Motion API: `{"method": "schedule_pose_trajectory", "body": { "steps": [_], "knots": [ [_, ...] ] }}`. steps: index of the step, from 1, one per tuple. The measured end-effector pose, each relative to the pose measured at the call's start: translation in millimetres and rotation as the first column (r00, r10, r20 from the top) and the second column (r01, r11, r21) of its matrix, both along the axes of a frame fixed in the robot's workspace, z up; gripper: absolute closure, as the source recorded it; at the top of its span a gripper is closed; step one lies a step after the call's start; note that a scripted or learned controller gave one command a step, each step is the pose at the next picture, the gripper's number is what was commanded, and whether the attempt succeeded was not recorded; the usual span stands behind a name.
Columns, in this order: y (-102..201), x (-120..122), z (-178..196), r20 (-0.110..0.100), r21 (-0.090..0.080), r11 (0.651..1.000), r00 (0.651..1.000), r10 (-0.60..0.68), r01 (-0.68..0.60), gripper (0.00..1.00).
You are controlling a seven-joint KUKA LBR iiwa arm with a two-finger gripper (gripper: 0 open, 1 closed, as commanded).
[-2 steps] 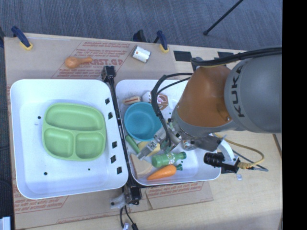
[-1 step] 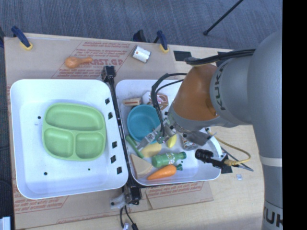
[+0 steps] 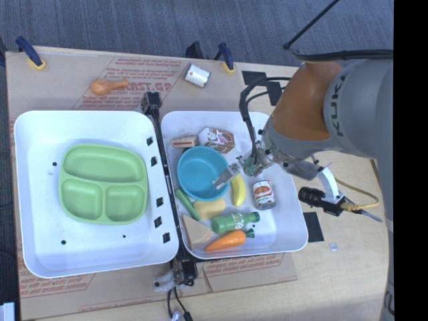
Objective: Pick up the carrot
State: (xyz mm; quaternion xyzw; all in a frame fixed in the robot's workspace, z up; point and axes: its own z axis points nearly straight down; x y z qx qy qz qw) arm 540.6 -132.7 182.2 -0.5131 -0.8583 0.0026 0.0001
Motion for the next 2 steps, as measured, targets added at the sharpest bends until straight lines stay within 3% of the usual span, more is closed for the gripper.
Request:
{"method": "schedule_pose_trajectory", "body": {
  "steps": [1, 2],
  "knots": [
    [31.1, -64.7, -42.4, -0.006, 0.008, 0.965, 0.965, 0.262, -0.262, 0.00],
    [8.9, -63.4, 27.5, 0.000, 0.001, 1.000, 1.000, -0.010, 0.010, 0.00]
  ]
}}
